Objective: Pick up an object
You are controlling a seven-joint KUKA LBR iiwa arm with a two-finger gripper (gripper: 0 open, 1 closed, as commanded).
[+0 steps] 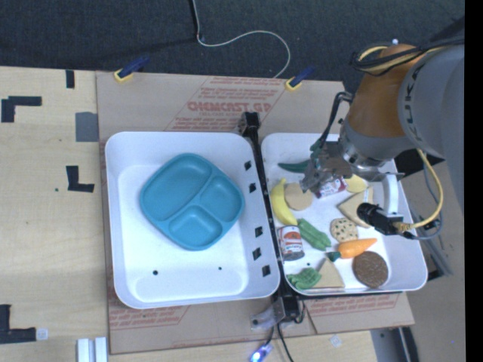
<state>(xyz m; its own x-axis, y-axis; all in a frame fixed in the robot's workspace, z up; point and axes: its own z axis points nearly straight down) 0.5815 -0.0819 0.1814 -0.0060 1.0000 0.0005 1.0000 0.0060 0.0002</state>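
Toy food pieces crowd the right bin (413, 277): banana (282, 202), small can (291, 242), carrot (355, 247), brown disc (370, 268). Gripper (320, 178) low over bin's upper part; finger state indeterminate, possibly touching a small item. Blue plate (192, 200) in left bin (136, 277).

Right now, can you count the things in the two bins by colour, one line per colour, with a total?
Blue: 1, the divided plate.
Yellow: 1, the banana.
Orange: 1, the carrot.
Brown: 1, the round patty.
Green: 2, the pod and the leafy piece.
Total: 6 that I can tell clearly.
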